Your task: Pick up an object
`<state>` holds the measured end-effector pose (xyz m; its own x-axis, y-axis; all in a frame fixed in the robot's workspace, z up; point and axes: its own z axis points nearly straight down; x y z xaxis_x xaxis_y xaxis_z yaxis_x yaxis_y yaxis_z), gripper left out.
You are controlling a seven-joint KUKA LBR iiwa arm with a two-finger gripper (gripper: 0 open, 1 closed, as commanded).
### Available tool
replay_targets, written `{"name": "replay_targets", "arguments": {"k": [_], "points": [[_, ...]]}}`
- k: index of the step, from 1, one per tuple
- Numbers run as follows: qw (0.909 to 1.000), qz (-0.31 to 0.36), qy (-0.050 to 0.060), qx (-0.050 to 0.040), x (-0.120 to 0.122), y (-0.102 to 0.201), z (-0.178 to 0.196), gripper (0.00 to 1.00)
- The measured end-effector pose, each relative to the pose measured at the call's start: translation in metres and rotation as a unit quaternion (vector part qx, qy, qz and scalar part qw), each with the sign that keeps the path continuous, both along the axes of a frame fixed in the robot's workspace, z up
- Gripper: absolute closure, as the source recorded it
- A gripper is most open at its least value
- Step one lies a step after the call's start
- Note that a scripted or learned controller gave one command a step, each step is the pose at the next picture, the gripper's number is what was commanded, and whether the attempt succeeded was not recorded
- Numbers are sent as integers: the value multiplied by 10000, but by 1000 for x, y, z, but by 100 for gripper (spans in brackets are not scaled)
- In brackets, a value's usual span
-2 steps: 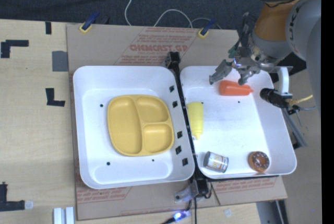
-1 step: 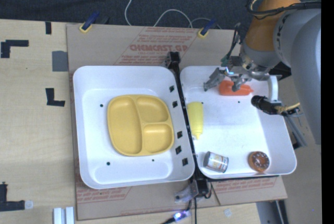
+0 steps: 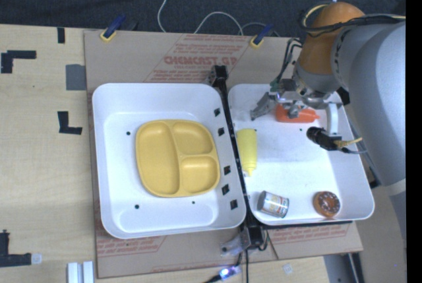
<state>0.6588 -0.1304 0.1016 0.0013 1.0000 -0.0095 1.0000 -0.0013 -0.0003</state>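
A small tin (image 3: 272, 204) and doughnut (image 3: 326, 203) lie along the right bin's (image 3: 349, 176) near edge as the gripper (image 3: 283, 102), fingers spread and empty, hovers by an orange object (image 3: 297, 114) at the far edge, seemingly still approaching, needing descent and closure.

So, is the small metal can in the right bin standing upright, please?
No: the can lies tipped on its side, its round end facing left.

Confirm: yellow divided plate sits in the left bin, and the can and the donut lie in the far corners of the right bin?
Not quite. The camera view shows the can and the donut along the near edge of the right bin, not the far corners. The yellow divided plate does sit in the left bin.
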Motion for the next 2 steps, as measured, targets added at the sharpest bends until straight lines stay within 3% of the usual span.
{"name": "replay_targets", "arguments": {"k": [1, 2], "points": [[10000, -4, 8, 19, 3, -4, -3, 0], [10000, -34, 9, -80, 2, -16, 11, 100]]}}
